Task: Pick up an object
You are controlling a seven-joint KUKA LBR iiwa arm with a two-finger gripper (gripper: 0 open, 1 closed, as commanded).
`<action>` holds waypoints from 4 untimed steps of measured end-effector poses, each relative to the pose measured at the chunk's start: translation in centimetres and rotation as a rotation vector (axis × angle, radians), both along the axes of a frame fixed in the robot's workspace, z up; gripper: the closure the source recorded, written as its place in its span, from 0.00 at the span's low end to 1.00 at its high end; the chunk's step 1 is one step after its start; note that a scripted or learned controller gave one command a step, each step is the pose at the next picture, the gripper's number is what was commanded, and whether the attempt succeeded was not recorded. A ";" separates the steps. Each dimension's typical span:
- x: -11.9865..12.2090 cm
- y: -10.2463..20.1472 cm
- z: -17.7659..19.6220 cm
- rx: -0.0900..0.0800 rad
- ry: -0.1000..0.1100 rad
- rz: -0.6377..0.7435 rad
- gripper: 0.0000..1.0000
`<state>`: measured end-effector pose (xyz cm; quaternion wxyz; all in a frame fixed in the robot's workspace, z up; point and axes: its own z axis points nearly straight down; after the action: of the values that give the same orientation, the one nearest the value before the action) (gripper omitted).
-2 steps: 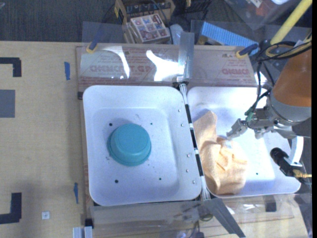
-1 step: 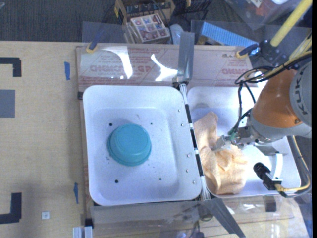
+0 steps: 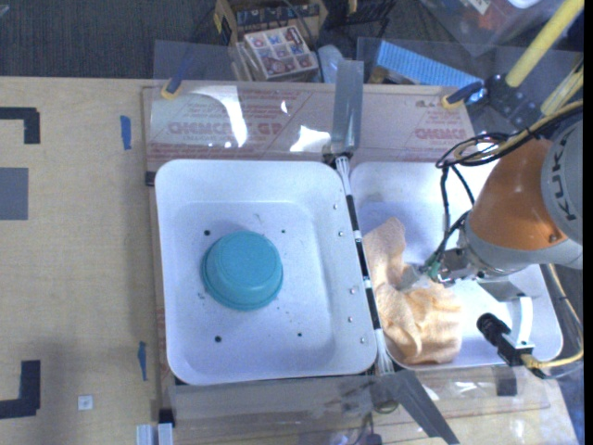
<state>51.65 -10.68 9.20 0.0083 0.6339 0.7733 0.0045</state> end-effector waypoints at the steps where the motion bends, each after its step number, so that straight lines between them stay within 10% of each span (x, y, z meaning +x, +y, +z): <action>1: 0.1 0.0 1.0 0.003 -0.002 -0.002 1.00; 2: 0.1 0.0 1.0 0.003 -0.002 -0.002 0.00; 3: -3.1 0.9 0.0 0.001 -0.003 -0.046 0.00; 4: -3.0 0.7 1.0 0.004 -0.005 -0.052 1.00</action>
<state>48.61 -9.99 10.21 0.0091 0.6539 0.7565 0.0075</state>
